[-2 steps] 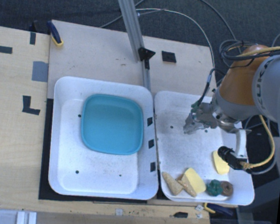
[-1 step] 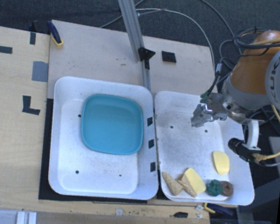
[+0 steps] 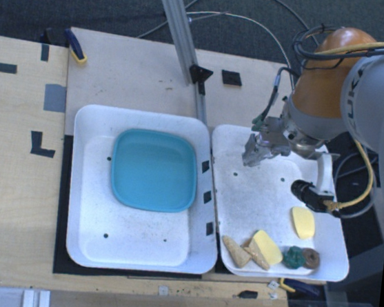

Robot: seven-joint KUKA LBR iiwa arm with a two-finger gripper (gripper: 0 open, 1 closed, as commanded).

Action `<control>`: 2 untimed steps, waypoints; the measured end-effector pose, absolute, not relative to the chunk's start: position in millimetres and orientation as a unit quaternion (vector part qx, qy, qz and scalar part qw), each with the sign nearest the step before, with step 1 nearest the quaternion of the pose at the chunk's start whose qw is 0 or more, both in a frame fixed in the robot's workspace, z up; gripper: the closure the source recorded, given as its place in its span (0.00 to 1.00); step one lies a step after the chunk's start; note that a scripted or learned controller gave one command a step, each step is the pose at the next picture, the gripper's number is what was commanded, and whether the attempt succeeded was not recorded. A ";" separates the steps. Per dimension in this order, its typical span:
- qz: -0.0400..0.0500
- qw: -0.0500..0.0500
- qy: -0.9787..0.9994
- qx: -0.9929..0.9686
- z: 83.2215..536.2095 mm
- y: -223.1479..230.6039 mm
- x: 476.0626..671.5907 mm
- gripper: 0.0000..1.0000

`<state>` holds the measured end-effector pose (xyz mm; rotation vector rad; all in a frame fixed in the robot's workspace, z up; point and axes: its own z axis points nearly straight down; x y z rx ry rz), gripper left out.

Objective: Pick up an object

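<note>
My gripper hangs over the upper left part of the right bin, above its bare white floor. Nothing shows between its tips. Along the bin's lower edge lie a tan bread-like piece, a yellow wedge, a dark green lump and a brown ring. A pale yellow piece rests higher up by the right wall. All of these lie well below and to the right of the gripper.
The left bin holds a blue square plate. A grey metal pole slants down to a black clamp behind the bins. A black hose fitting juts over the right bin's right side.
</note>
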<state>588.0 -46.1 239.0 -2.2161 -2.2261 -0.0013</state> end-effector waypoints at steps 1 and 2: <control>0.000 0.001 -0.709 -0.705 242.6 14.5 596.3 1.00; 0.000 0.001 -0.709 -0.706 246.2 65.0 608.7 1.00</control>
